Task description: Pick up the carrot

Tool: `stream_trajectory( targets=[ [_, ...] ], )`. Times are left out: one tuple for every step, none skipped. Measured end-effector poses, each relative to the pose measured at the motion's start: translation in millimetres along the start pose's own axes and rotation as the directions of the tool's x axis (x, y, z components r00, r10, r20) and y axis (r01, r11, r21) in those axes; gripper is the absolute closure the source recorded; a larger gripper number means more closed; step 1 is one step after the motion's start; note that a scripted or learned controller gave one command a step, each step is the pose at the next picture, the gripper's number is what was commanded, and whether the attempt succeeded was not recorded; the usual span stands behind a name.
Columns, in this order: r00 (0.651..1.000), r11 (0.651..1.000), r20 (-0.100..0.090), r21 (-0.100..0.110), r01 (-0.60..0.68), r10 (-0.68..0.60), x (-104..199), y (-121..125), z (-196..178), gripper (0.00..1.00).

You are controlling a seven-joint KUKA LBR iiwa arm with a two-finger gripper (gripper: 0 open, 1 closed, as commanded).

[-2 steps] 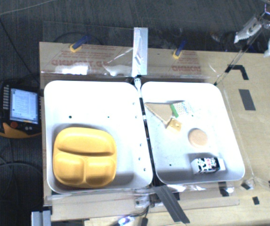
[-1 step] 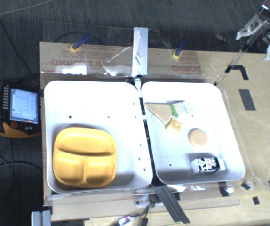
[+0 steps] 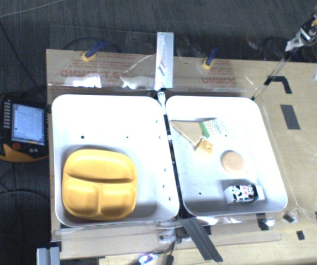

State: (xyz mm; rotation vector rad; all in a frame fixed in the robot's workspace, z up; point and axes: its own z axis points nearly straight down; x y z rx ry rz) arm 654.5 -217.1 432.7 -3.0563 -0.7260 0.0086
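Whether the gripper is released or clenched cannot be told at this moment of the run. Nothing stands over either bin, so the step in hand looks like the approach, with the pick not yet begun.

The likeliest carrot (image 3: 187, 129) is a pale tan wedge lying flat in the upper left part of the right bin (image 3: 269, 142), near the wall shared with its neighbour. A green tuft (image 3: 205, 128) sits at its wide end, though washed-out colour leaves the identification uncertain. A small tan scrap (image 3: 204, 146) lies just beside its lower corner. A round tan disc (image 3: 232, 160) rests nearby, and a black-and-white packet (image 3: 242, 192) sits well apart at the bin's front.

The left bin (image 3: 109, 112) holds a large yellow loaf-shaped object (image 3: 99, 183). A handheld pendant (image 3: 23, 127) lies off the surface (image 3: 305, 164), on the dark floor to the left.

The next move calls for coming down over the wedge's middle, closing across its narrower width and staying clear of the scrap and the bin wall.
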Motion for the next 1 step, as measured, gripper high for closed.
stream_trajectory(
  targets=[
    [0.969,0.969,-0.002,0.001,-0.247,0.247,-1.3,6.1,0.0,0.00]
  ],
)
